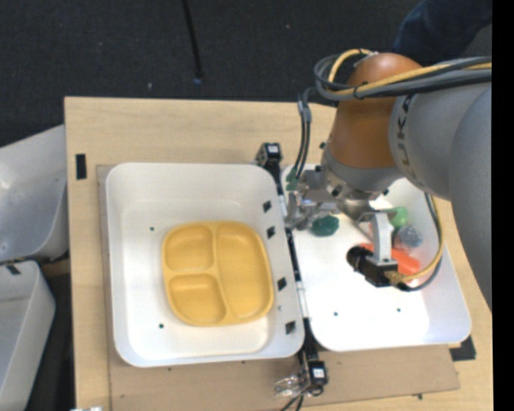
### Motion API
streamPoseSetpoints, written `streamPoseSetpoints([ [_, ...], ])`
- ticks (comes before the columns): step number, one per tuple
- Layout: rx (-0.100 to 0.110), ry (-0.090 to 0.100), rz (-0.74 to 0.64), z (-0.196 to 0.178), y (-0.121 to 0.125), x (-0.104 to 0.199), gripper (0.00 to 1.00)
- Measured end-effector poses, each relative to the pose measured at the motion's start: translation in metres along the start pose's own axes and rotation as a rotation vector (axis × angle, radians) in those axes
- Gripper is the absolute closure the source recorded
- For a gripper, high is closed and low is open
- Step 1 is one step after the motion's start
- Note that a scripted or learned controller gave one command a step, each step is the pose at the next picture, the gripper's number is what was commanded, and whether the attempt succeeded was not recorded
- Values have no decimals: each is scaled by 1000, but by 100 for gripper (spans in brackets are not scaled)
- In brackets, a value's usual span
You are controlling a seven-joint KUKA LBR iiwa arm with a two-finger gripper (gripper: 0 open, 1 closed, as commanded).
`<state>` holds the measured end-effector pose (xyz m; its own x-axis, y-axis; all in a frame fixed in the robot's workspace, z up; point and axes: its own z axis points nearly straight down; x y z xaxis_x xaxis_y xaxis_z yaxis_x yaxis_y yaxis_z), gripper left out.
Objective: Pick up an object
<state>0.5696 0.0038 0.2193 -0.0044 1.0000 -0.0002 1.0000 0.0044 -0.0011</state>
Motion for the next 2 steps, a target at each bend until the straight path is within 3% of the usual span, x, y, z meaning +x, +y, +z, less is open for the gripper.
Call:
streamPoseSetpoints([
  [2, -2, 1, -1, -13, -31, 84, 100],
])
